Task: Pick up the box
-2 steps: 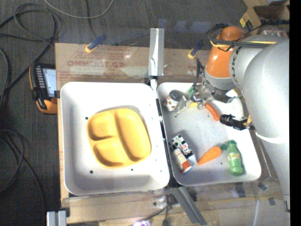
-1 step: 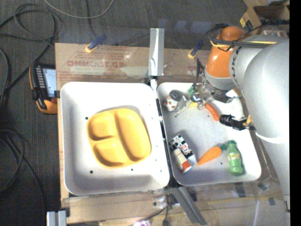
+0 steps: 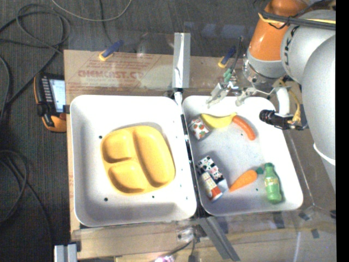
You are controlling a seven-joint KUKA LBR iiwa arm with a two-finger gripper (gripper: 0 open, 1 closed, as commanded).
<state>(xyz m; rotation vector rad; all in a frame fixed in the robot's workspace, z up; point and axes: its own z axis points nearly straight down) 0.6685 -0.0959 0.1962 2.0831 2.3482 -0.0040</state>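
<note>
Box (image 3: pixel 210 168) lies flat in right bin (image 3: pixel 292 201), near left wall, bottle (image 3: pixel 211 185) touching it, carrot (image 3: pixel 243 179) just beside. Gripper (image 3: pixel 230 93) hovers over bin's far rim, well apart; fingers spread, nothing btwn them. I judge approach not begun.

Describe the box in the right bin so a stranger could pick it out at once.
Look in the right bin, the one without the yellow tray. Along its left wall, below the small strawberry-printed cup, lies the box, beside a little red-capped bottle. It alone bears a black-and-white patchy pattern, unlike the orange carrot to its right.
</note>
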